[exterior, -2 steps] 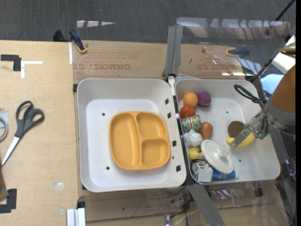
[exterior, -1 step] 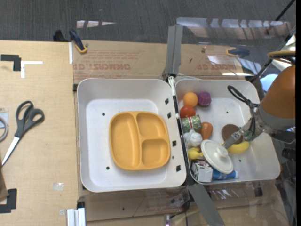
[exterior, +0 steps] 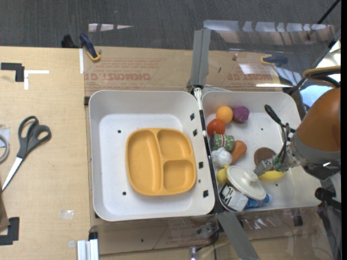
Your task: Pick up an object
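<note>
- Wood bench (exterior: 49, 194) with two white bins, scissors (exterior: 24, 140) lying off to the left.
- Left bin (exterior: 103, 199) has a yellow divided tray (exterior: 161, 161).
- Right bin (exterior: 290, 191) is a toy food pile: orange (exterior: 224, 114), tomato (exterior: 216, 127), carrot (exterior: 238, 150), white lid (exterior: 245, 182).
- We see the gripper (exterior: 275, 166) low at the bin's right side, right on a banana (exterior: 271, 174); can't tell its opening or whether it's got anything.
</note>
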Controlling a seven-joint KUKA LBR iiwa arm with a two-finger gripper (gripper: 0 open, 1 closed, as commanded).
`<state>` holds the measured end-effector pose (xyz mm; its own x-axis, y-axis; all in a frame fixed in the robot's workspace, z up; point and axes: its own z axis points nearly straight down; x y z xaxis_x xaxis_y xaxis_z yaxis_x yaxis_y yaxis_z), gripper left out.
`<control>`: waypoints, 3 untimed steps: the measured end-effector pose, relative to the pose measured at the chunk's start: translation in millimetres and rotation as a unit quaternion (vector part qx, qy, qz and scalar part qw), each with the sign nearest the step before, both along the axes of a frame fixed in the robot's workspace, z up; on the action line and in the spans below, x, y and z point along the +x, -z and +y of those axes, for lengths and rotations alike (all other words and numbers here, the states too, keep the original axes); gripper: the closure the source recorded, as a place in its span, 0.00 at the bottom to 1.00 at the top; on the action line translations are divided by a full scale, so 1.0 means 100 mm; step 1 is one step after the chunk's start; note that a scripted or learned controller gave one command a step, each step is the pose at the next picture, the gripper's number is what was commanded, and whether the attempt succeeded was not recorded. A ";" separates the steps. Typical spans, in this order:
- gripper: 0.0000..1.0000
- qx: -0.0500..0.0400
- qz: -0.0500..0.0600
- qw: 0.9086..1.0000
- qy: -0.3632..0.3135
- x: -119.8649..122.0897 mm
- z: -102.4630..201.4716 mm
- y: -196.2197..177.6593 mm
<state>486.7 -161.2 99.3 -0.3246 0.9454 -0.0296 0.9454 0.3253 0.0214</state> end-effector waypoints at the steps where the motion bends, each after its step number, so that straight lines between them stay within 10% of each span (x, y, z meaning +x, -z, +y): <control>1: 0.00 0.007 0.005 0.999 0.051 0.18 0.40 0.02; 3: 0.00 0.011 0.009 0.983 0.181 1.24 0.61 0.03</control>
